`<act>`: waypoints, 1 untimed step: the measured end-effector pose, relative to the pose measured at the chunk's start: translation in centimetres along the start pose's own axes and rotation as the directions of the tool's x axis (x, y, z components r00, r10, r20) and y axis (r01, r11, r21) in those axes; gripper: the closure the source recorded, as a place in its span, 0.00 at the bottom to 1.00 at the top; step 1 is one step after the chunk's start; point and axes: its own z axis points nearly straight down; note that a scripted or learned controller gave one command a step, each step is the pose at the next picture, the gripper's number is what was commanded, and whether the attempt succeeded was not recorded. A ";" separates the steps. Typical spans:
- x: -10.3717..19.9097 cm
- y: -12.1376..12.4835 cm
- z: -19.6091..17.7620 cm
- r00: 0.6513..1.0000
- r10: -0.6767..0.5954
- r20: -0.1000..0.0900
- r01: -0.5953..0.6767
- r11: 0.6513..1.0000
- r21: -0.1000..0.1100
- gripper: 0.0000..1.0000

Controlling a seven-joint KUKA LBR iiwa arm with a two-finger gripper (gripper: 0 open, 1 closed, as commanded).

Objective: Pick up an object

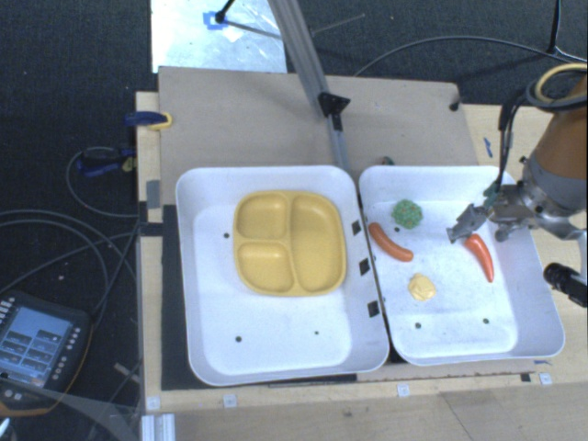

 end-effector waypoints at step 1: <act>0.0 0.0 0.0 1.000 0.002 0.000 -0.002 1.000 -0.001 0.00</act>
